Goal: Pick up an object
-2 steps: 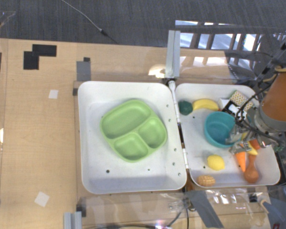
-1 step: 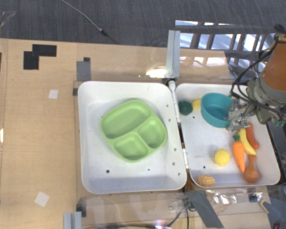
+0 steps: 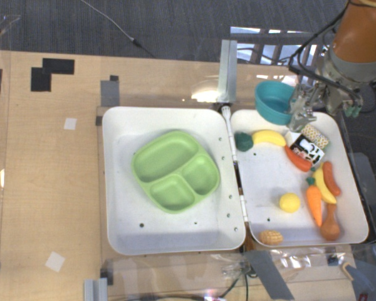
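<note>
My gripper hangs over the back right corner of the right bin, its wrist under the orange band. A teal bowl sits tilted at the bin's back rim, and its right rim meets the gripper. Whether the bowl is gripped is unclear. Just below the gripper lie a yellow banana, a speckled block and a black-and-white box on a red-orange piece. Nearer the front are a lemon, a carrot and a dark green ball.
The left bin holds a green divided plate. A small tan item lies at the right bin's front rim, and a brown piece lies by its right wall. A metal post stands behind the bins' shared edge.
</note>
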Controlling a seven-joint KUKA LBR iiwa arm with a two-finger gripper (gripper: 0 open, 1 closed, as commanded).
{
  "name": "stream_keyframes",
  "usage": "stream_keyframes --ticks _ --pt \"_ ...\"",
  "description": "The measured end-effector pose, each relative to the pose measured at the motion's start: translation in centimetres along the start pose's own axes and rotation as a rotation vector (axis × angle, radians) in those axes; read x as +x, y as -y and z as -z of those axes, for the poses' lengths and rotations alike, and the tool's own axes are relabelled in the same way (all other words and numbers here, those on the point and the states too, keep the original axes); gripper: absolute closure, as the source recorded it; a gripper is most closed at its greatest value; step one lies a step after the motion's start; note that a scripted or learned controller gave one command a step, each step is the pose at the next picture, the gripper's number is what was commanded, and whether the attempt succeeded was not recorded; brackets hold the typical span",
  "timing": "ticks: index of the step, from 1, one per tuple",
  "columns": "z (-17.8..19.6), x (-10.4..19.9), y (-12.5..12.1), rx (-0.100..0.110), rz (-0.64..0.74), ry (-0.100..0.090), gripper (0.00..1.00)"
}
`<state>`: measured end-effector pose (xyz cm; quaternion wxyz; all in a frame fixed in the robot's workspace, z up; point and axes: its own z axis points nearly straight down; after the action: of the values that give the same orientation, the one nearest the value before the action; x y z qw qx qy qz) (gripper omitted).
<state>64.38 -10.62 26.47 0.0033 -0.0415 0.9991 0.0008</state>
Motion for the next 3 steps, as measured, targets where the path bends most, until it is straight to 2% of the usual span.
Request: stream_keyframes --ticks 1,2,3 --pt "-10.8 4.4 1.2 0.005 0.405 0.006 1.00" --pt "-16.6 4.6 0.5 0.030 1.158 0.005 1.00" --pt "-4.3 2.6 0.5 0.007 1.105 0.005 1.00"
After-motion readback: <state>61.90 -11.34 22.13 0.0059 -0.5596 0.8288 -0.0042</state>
